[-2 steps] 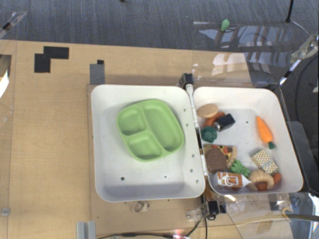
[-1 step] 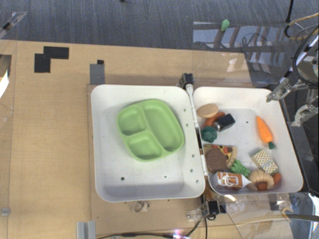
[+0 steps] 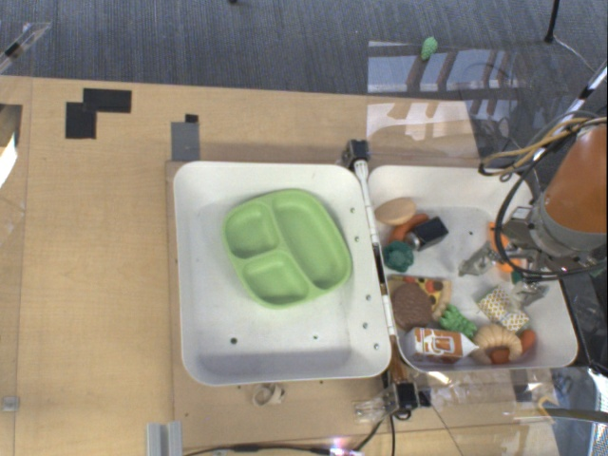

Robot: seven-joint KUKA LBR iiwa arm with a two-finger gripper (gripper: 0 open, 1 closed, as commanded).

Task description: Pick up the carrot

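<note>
**benchwatcher:** Camera view question for you lot. We're staring at the right bin (image 3: 465, 218) and trying to pin down the carrot (image 3: 411, 226). Best we can make out, it's the orange piece in the far left part of that bin, tucked just under the tan bun (image 3: 396, 209), with the black block (image 3: 433, 231) touching it on the right. The green broccoli-looking toy (image 3: 399, 255) sits just near of it. Does that match what you see?

**two_bins:** Yep, same read here. It's lying flat on the bin floor, close to the wall the two bins share. The gripper (image 3: 496, 272) is on the other side of the same bin, over by the right wall and about midway between far and near, so it's well apart from the carrot. The arm (image 3: 570, 207) comes in from the right with that orange band above the wrist, and cables loop around it.

**benchwatcher:** And the gripper itself, is it open or closed? We honestly can't tell from this angle, because the wrist covers most of it. There's a little orange bit right under it that we can't identify either.

**two_bins:** We can't tell either, and we can't see it holding anything. The near end of that bin is a pile of toy food. The left bin (image 3: 204, 331) has just the green divided plate (image 3: 285, 245) in the middle.
</note>
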